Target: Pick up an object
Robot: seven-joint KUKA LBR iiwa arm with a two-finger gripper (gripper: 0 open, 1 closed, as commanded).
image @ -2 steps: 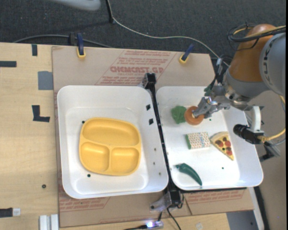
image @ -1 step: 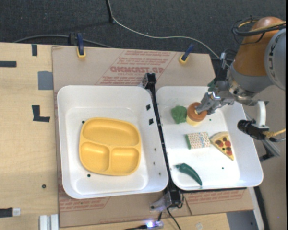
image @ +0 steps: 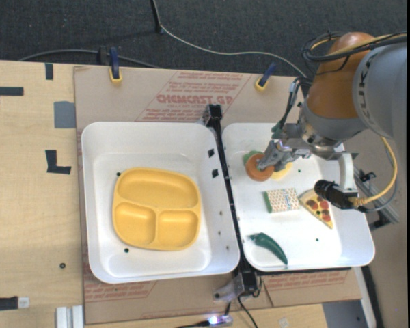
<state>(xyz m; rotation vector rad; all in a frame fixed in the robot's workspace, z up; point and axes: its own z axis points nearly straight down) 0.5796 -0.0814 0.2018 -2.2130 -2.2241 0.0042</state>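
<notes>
My gripper (image: 268,160) reaches down into the right bin (image: 342,248) near its upper left part. Its fingers sit right at a small round orange and yellow toy (image: 260,170); whether they grip it is hidden. Below it lies a patterned card-like packet (image: 281,200). A toy pizza slice (image: 317,208) lies to the right of the packet. A dark green pepper-like toy (image: 270,246) rests near the bin's front edge.
The left bin (image: 96,149) holds a yellow divided plate (image: 156,207). A black divider (image: 222,162) runs between the bins. The grey arm with its orange band (image: 342,80) and cables hangs over the right bin's upper right.
</notes>
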